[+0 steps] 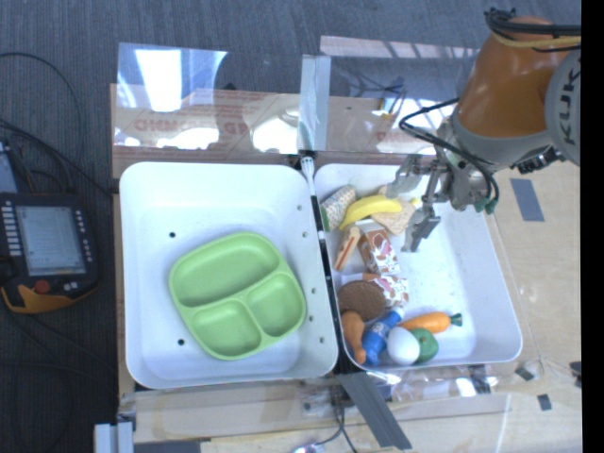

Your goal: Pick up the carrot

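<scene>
Carrot (427, 323) lies near the front wall of your right bin (495, 281), just beside a green piece and a white egg (403, 345); nothing grips it. One carrot, one banana (370, 208), one green tray (238, 293) in the left bin. Approach step, by my reading: gripper (422, 223) hangs farther back, fingers spread, holding nothing. Next you need travel forward, then descent.

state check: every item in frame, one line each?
hand: above the right bin's far end, apart from the carrot
carrot: lying flat near the right bin's front wall, not gripped
banana: lying in the right bin's far end
white egg: resting at the right bin's front
green plate: flat in the left bin, compartments bare
right bin: holding a pile of toy food
</scene>
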Available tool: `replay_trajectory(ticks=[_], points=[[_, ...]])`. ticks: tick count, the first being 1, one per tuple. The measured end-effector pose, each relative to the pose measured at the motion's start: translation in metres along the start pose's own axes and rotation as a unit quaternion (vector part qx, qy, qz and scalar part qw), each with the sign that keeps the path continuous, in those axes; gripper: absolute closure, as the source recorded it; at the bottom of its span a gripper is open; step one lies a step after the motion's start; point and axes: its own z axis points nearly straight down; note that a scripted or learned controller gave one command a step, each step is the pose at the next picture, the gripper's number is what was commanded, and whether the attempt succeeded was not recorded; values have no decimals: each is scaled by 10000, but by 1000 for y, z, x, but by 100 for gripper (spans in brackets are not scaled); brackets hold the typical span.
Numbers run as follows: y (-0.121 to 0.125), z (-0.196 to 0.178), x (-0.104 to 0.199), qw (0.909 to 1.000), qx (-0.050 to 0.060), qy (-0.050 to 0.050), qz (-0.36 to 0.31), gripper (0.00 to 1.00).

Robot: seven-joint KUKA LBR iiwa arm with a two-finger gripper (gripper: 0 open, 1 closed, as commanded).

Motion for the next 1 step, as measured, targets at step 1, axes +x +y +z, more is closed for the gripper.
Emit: replay_trajectory(ticks=[1], points=[[-74, -71, 53, 9962, 10, -25, 870, 0]])
